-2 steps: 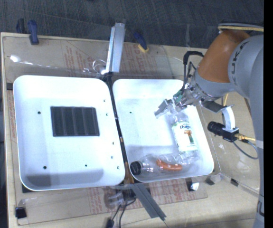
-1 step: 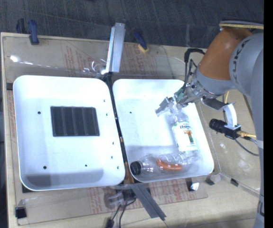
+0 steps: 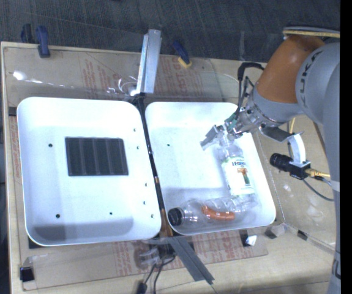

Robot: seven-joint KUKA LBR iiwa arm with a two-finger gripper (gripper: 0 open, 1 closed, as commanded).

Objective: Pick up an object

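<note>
A: Clear bottle point(image 3: 238, 175) with a white label lies in the right bin point(image 3: 182, 133), near its right wall, cap end toward the gripper point(image 3: 215, 135).

B: Fingers spread, nothing between them (they hang just above the bottle's top).

A: A second bottle point(image 3: 209, 212), black-capped, lies along the front wall; the left bin point(image 3: 35, 121) bears a dark grille point(image 3: 96, 156).

The left bin point(image 3: 41, 127) lies wide open but for a dark ribbed pad point(image 3: 96, 156) near its centre. In the right bin point(image 3: 182, 127), free floor runs from 9 to 12 o'clock. A clear bottle point(image 3: 238, 173) blocks 3 o'clock, a second bottle point(image 3: 215, 211) blocks 6, and the arm point(image 3: 286, 78) overhangs 2 o'clock.
</note>
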